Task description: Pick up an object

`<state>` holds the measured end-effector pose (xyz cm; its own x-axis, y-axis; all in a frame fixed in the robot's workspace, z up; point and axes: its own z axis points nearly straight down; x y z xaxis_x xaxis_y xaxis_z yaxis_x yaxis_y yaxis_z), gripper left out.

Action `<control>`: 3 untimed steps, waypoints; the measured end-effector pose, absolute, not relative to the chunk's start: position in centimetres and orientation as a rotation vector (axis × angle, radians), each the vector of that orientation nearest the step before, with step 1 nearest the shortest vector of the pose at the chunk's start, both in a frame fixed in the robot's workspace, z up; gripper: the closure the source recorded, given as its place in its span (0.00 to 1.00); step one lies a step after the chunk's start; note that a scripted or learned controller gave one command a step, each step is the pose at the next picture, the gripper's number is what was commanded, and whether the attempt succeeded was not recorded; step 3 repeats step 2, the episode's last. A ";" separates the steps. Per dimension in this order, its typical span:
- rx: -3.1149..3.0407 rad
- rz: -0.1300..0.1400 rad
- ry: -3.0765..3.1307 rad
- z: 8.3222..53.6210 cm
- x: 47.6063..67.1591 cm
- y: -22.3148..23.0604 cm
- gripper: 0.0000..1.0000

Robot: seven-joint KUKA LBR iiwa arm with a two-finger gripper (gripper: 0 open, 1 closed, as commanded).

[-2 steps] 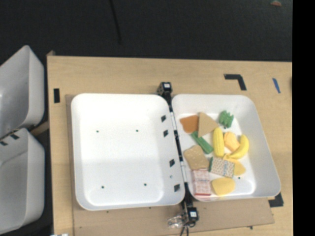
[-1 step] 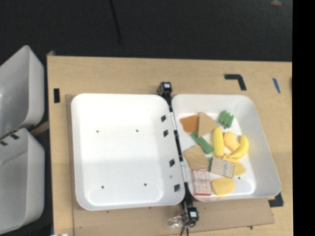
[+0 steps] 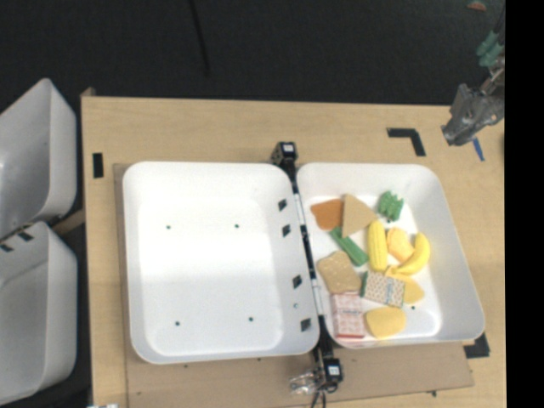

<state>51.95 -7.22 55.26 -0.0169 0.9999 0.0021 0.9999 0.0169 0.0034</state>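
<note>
The right bin (image 3: 450,219) holds a pile of toy food. An orange slice (image 3: 325,214), a tan wedge (image 3: 358,214) and a small green piece (image 3: 390,204) lie toward the back. Below them are a green stick (image 3: 348,246), a yellow corn cob (image 3: 377,245), a banana (image 3: 416,258), a tan cracker (image 3: 337,272), a patterned box (image 3: 384,289), a pink-and-white packet (image 3: 347,314) and a yellow lump (image 3: 385,321). My gripper (image 3: 466,126) hangs at the far right, above the bench beyond the bin's back right corner, well apart from the food.
The left bin (image 3: 136,253) stands beside the right one, joined along a black-clipped seam (image 3: 299,245). Black corner marks (image 3: 408,138) sit on the tan bench. White rounded housings (image 3: 30,228) stand off the bench's left edge.
</note>
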 end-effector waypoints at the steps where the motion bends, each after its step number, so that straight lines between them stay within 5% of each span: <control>1: 2.221 -0.003 2.217 54.5 60.9 -11.3 1.00; 2: 2.227 -0.004 2.209 54.9 63.4 -22.4 1.00; 3: 2.227 -0.004 2.209 54.9 63.4 -22.4 1.00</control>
